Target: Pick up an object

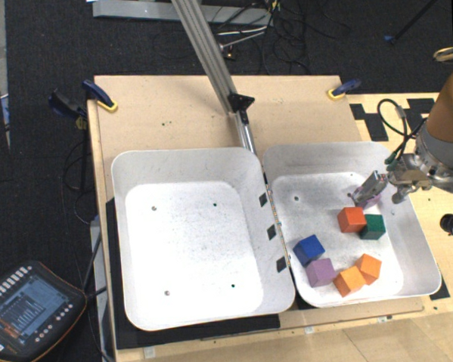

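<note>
The right bin holds several blocks: a red-orange one, a dark green one touching it, a blue one, a light purple one and two orange ones. My gripper hovers over the bin's upper right part, just above and right of the red-orange block. Its fingers are spread open, and nothing sits between them. A small purple piece peeks out beneath the left finger.
The left bin sits beside the right one on the wooden bench. A slanted metal pole comes down to the seam between the bins. Clamps grip the bench's far corners.
</note>
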You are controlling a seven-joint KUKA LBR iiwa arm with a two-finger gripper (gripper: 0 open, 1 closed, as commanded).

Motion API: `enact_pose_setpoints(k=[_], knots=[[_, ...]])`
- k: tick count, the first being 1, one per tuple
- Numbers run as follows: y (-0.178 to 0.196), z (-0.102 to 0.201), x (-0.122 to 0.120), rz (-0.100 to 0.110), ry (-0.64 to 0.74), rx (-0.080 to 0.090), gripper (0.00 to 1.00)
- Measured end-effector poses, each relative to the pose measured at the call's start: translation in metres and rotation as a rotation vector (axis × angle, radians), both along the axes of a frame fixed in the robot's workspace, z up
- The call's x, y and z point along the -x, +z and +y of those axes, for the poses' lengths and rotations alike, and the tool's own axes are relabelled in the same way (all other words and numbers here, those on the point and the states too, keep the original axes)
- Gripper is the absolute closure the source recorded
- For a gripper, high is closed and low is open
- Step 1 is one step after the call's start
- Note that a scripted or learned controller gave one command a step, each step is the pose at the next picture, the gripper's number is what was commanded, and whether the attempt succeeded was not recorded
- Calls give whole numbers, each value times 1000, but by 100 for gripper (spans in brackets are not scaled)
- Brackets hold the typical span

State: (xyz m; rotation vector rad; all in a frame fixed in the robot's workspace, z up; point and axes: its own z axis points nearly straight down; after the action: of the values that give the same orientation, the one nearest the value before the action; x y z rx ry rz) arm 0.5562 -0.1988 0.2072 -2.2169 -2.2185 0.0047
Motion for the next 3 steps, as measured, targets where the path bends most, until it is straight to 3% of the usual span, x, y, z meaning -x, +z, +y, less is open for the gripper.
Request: enact_pose_setpoints(k=[1,2,3], knots=[[-43,2,2,-1,-1,1,0],[-81,-4,5,-19,1,8,0],[-72,-3,4,-20,1,7,100]])
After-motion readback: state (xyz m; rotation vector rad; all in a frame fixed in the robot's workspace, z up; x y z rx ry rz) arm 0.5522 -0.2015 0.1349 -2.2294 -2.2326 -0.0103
